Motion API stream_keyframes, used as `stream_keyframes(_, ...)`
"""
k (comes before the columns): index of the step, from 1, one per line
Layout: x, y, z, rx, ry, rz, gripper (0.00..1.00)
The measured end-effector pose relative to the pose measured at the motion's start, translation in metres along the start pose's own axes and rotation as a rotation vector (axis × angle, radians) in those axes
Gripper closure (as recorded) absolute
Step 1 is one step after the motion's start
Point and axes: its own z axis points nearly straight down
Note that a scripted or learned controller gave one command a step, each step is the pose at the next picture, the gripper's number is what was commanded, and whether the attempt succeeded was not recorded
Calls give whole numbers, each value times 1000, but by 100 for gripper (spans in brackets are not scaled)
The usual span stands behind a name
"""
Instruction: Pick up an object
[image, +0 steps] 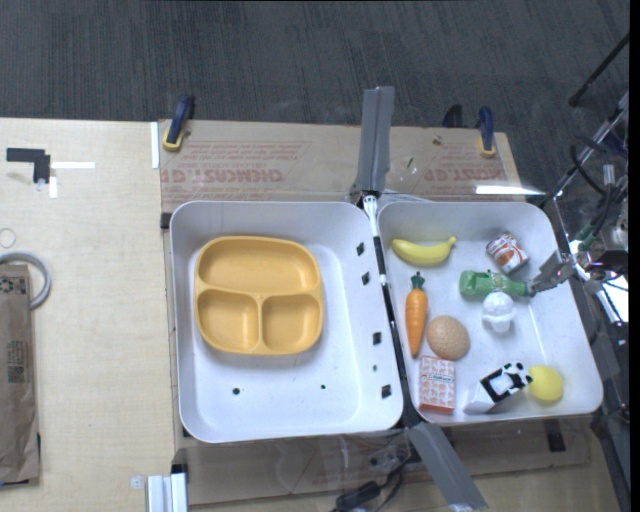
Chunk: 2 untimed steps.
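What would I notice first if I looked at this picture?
Probably the big yellow divided plate, sitting alone in the left bin. Next, the crowd of toy food in the right bin: a banana at the top, an orange carrot beside a brown egg, and a lemon in the bottom right corner.

Yellow banana (423, 250), orange carrot (416, 317), possibly tan egg (448, 337).

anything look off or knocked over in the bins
Nothing stands out. The yellow divided plate lies flat in the left bin; the banana, carrot and can lie loose in the right bin, none spilled or broken.
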Motion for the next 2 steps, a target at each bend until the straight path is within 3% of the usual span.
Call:
stream_keyframes(1, 5, 14, -3, -3, -1, -176, 0)
stream_keyframes(2, 60, 70, 63, 0, 0, -94, 0)
